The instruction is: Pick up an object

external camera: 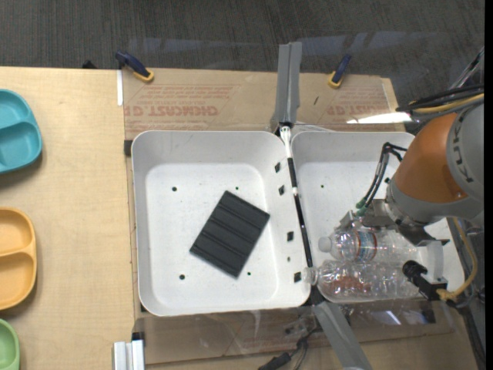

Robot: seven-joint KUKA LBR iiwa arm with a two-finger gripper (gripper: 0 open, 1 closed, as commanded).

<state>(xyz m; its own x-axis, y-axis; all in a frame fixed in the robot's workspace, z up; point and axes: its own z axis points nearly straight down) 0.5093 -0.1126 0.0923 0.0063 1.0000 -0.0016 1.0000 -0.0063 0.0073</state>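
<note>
Arm low over the right bin, bottles beneath the wrist.

From my screen, the arm (439,168) reaches in from the right, its orange band above the right bin (339,149). The gripper (377,226) sits down among two clear plastic bottles at the near side of that bin: the upper bottle (362,245) lies with its cap toward the divider, the lower bottle (362,280) lies along the near wall just beside it. Whether the gripper is grasping anything I cannot tell; the wrist hides it. In the left bin (154,153) a flat black ridged pad (230,233) lies tilted, well apart from the bottles. Teal tray (15,141) and orange tray (14,257) sit at the far left.
</note>
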